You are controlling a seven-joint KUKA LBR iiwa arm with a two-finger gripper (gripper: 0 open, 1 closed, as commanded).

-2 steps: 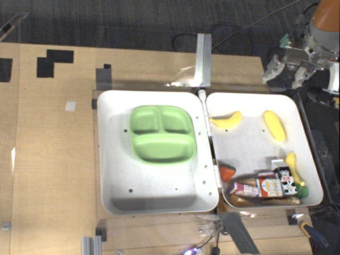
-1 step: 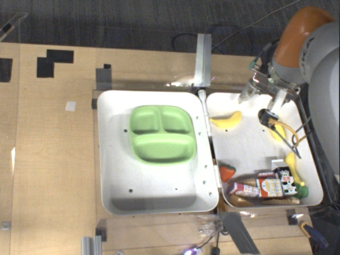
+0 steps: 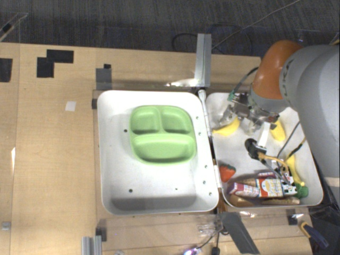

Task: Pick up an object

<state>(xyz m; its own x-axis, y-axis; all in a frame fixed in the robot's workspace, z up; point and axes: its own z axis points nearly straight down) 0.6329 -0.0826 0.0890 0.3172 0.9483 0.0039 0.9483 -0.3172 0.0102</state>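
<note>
Camera view: claw (image 3: 240,117) over right bin (image 3: 313,193); its opening cannot be told

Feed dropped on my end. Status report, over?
Gripper low in right bin, over yellow piece. Green tray in left bin.
</note>
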